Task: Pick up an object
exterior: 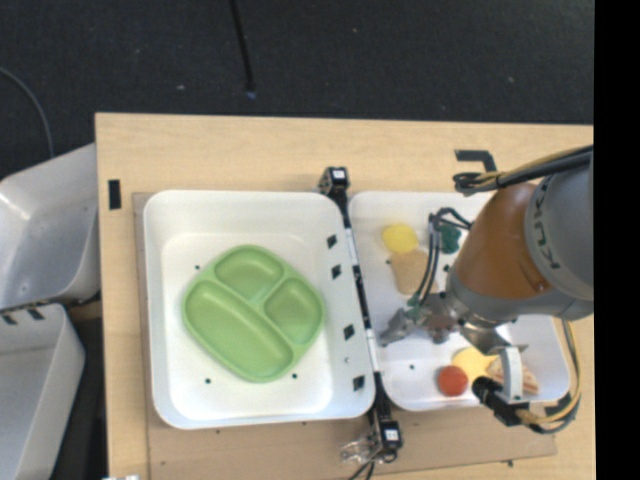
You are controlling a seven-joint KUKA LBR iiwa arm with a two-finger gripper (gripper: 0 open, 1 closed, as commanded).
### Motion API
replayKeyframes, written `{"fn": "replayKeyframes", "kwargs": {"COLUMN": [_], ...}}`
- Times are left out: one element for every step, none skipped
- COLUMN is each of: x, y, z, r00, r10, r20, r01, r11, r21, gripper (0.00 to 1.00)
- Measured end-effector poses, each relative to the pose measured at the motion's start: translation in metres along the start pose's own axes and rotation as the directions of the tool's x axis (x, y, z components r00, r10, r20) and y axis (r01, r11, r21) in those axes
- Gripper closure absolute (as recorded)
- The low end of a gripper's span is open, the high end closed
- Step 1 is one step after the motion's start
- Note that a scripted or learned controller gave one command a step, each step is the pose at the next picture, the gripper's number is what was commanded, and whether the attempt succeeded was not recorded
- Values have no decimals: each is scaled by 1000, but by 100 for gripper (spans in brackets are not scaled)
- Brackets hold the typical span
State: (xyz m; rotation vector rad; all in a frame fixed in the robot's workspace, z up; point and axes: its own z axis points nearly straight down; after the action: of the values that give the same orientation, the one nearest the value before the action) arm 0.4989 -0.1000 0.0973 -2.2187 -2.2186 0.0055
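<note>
The left bin holds a green divided plate, lying well apart from the arm. The right bin holds the small things, and the arm reaches over it from the right, its orange band covering much of the middle. The gripper hangs low near the bin's left wall, by the divider; whether it is spread or pressed together I cannot tell, and nothing shows between its tips. Just above it lies a tan piece, and beyond that a yellow ball. A red ball sits below and to the right of the gripper, beside a yellow piece. The tan piece looks the nearest target, its long axis running roughly up and down the view. The divider wall crowds any move leftward.
</note>
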Motion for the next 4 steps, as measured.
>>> {"fn": "replayKeyframes", "kwargs": {"x": [-1, -2, -2, -3], "y": [2, 4, 7, 9], "z": [-13, -77, -120, -169], "r00": [1000, 1000, 1000, 1000], "r10": [7, -3, -3, -3], "r20": [1, 2, 2, 2], "r01": [-7, 3, 3, 3], "r11": [1000, 1000, 1000, 1000], "r21": [-6, -12, -11, -12], "gripper": [100, 100, 100, 100]}}
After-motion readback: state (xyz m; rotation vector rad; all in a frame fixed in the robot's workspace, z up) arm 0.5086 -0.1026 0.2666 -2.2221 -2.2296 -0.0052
